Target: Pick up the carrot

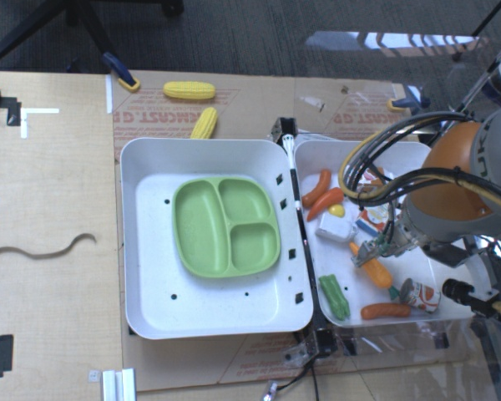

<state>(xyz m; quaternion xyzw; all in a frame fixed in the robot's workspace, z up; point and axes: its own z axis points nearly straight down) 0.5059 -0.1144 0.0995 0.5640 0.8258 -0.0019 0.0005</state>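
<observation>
Over the right bin, near its middle, I hang with my gripper low among the clutter, my grey wrist and its orange band reaching in from the right under a loop of black and yellow cables. How far my fingers stand apart I cannot tell; they are small and tangled in with the objects beneath them, and I cannot see anything clearly caught between them.

Just below and to the right of my fingertips lies an orange carrot, slanting down toward the bin's front right; whether I am touching it or merely close, I cannot say. Beside it, toward the left wall, sits a white block with a small yellow piece just above it. Farther back lie two red-orange pieces side by side, slanted. Near the front wall are a green pod, a red sausage-shaped piece and a small carton.

The left bin holds a green divided plate, flat on the floor. Behind the bins, on the cardboard, lie two yellow corn cobs, well apart from me.
</observation>
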